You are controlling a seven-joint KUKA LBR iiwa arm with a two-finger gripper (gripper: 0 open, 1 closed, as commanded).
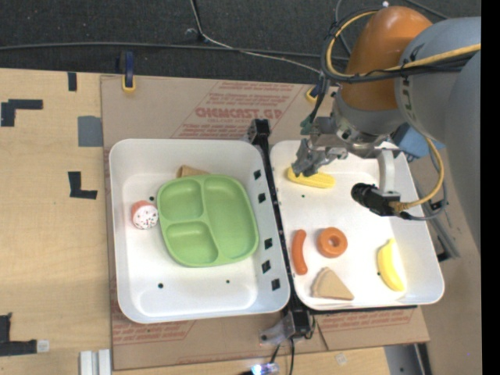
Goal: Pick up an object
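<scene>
My gripper point(312, 161) hangs low over the back left part of the right bin point(422, 291), directly above a yellow corn-like piece point(312, 180) and touching or nearly touching its top. The piece still lies on the bin floor. Further forward in the same bin lie an orange ring point(333, 241), a red sausage point(299, 251), a tan wedge point(332, 285) and a yellow banana point(390, 266).
The left bin point(125, 287) holds a green divided plate point(207, 219), a white speckled ball point(144, 216) and a tan piece point(191, 172) peeking from behind the plate. A black divider point(269, 209) separates the bins. A black fitting on a cable point(375, 198) hangs right of the gripper.
</scene>
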